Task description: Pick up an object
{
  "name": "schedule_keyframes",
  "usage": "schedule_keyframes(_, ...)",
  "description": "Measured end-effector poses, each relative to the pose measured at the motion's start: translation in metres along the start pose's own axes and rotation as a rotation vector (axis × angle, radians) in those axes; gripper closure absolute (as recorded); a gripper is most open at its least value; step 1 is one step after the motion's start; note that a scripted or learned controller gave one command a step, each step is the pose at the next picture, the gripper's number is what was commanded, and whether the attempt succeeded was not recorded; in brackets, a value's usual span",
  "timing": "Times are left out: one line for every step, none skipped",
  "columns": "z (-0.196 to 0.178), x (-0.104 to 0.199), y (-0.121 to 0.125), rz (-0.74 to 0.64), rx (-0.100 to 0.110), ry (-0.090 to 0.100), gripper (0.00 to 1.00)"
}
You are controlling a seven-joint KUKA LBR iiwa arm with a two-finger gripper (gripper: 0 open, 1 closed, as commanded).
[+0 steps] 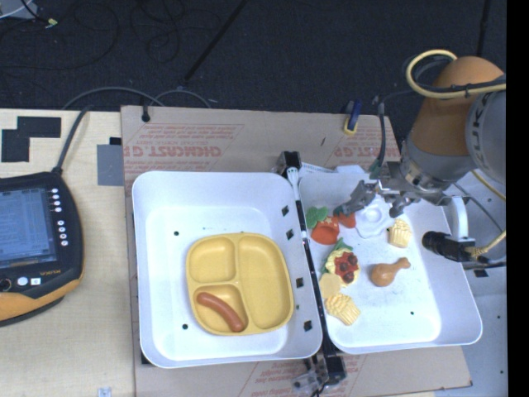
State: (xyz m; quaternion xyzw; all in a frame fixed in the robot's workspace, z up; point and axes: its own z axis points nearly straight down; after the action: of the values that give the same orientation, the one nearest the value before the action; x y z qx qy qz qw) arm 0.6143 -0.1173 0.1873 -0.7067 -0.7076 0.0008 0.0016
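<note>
Landmark: right bin (446, 325), the white one under the arm
Toy food: tomato (325, 232), pizza slice (342, 264), drumstick (388, 272) and corn cob (343, 308) lie loose in the right bin's left half; a second corn piece (400, 234) lies nearer its far edge
Gripper (374, 206): low over the right bin's far part, beside the tomato; whether fingers are released or clenched cannot be told
Left bin (157, 222): adjoining the right bin, holds a yellow divided plate (240, 281)
Sausage (221, 310): in the plate's near compartment
Tablet (33, 234): well left of both bins
</note>
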Motion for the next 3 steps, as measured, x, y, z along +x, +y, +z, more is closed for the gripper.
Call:
schedule_keyframes(-0.010, -0.001, 0.000, 0.000, 0.001, 0.001, 1.00)
schedule_keyframes(-0.142, 0.043, -0.049, -0.003, -0.013, 0.000, 1.00)
schedule_keyframes(-0.173, 0.027, -0.105, 0.002, -0.003, -0.001, 1.00)
